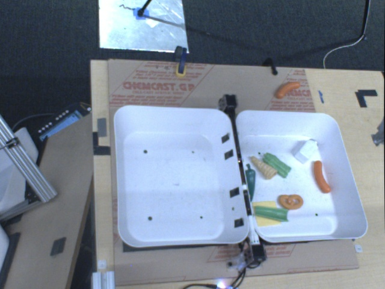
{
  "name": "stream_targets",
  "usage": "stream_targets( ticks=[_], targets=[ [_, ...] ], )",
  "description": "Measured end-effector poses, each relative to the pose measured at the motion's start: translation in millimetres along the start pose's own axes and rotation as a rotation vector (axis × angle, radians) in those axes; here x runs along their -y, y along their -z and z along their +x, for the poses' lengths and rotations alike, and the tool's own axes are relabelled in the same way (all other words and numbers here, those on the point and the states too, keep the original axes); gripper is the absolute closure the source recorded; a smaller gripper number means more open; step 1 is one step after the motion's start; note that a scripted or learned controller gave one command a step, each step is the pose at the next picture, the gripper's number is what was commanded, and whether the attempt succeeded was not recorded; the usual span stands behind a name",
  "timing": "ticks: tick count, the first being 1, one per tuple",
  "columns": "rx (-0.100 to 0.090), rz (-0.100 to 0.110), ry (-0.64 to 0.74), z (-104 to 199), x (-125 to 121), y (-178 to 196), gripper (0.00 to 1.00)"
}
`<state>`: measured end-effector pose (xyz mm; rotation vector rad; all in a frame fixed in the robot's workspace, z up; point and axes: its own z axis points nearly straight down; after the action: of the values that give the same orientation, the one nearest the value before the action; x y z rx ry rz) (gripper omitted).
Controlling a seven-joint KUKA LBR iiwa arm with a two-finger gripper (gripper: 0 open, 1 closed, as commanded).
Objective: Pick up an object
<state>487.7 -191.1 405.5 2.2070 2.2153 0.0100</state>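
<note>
The things to pick from all lie in the right-hand bin (346, 218), in the lower right of the frame. A white block (305, 150) sits near its upper right corner, and just below it, toward the right wall, lies an orange sausage (322, 176). Toward the middle a light green pod (277, 164) touches a tan, cone-like piece (263, 168). A dark green chili (250, 180) lies lengthwise against the bin's left wall. Lower down there is an orange pretzel (290, 201), and just beside it a yellow slab (264, 212) with a green bean (275, 214) lying across it.

The left-hand bin (174, 173) touches the right one along a seam with black clips. Both rest on a brown board (156, 86) with red lettering, which covers the desk (45, 233). A second orange sausage (287, 90) lies on that board, above the right bin. A yellow and blue clamp (180, 62) grips the board's top edge, and a shiny sheet (142, 17) lies on the dark floor at the upper left.

A grey piece of the arm (379, 132) pokes in at the right edge, well apart from the things; I cannot tell how its jaws stand.
</note>
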Motion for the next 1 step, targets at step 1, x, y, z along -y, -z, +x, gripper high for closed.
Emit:
stream_targets(
  ticks=[1],
  targets=[
    [0.002,-0.005,0.0,-8.0,-0.9,138.3,1.0]
  ],
)
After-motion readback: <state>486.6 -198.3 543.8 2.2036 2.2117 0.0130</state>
